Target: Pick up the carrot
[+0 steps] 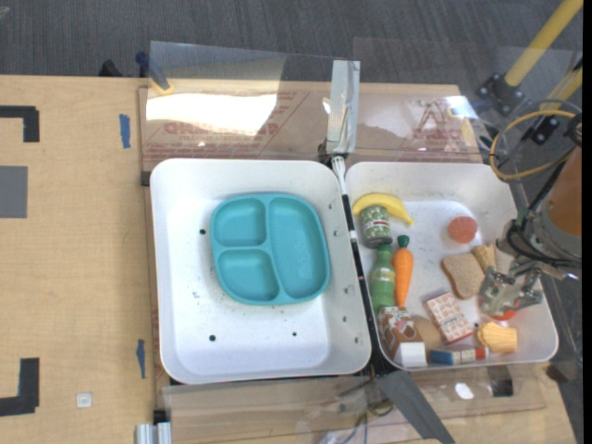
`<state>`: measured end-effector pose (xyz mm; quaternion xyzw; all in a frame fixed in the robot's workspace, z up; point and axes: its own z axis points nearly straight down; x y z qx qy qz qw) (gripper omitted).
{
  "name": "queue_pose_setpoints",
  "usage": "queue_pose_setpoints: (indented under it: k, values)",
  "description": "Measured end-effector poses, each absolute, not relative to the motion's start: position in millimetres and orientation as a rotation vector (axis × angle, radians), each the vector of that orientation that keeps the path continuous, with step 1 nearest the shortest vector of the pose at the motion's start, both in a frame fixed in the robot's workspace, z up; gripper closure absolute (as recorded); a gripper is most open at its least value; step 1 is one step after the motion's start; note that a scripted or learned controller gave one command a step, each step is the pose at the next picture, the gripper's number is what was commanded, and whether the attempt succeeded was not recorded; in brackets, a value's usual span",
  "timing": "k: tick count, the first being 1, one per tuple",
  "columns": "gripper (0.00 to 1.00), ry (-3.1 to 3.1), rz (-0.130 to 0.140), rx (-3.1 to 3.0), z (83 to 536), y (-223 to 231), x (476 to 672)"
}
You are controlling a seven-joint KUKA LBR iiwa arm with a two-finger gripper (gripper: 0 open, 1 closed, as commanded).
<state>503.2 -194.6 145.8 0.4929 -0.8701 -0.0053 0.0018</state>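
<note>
The carrot point(403, 272) is orange with a green top. It lies lengthwise in the right bin point(541, 345), pressed against a green bottle point(382, 281) on its left. My gripper point(508, 295) hangs low over the right side of the same bin. It is well to the right of the carrot, beyond a slice of bread point(462, 274). A small red-orange item shows just under the gripper. The carrot lies untouched.
The right bin also holds a banana point(383, 206), a green can point(375, 225), a red tomato point(462, 229), a cracker box point(449, 315), a yellow corn piece point(499, 338) and other small food items. A teal divided plate point(271, 248) sits in the left bin point(176, 340).
</note>
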Motion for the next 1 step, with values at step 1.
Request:
queue_pose_setpoints:
  k: [1]
  values:
    - [1.0,-2.809,0.017,1.429,301.9,-216.8,510.3]
